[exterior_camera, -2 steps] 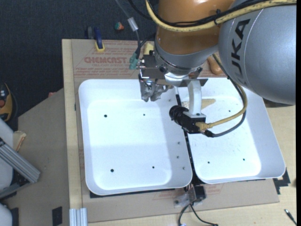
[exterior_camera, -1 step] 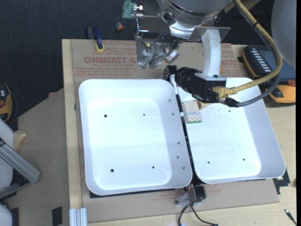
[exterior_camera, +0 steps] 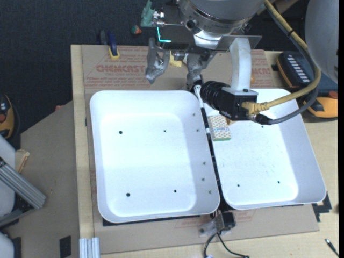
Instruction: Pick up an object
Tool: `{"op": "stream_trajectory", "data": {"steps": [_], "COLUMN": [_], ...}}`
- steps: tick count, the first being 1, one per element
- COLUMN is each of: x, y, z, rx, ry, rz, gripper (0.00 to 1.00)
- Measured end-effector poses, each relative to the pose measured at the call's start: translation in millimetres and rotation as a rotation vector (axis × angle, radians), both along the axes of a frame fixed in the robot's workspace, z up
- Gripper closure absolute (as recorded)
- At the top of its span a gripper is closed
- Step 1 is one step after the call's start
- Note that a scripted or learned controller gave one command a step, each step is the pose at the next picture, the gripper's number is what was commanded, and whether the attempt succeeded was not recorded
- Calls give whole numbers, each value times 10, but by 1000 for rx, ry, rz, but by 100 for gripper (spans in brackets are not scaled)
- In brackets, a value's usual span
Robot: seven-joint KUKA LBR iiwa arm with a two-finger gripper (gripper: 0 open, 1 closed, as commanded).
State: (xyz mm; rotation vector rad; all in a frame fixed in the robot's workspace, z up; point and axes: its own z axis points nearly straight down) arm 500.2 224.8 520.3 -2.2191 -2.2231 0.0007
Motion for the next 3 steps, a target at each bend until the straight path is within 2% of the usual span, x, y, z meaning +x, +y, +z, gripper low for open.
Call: {"op": "stream_trajectory", "data": {"steps": [1, 2, 3], "x": [2, 4, 4], "y": [9, 19, 18], "z": [110, 213, 208], "rx": [1, 3, 2], "ry": [-4, -7, -6], "rz": [2, 4, 4], "gripper": [100, 100, 0]}}
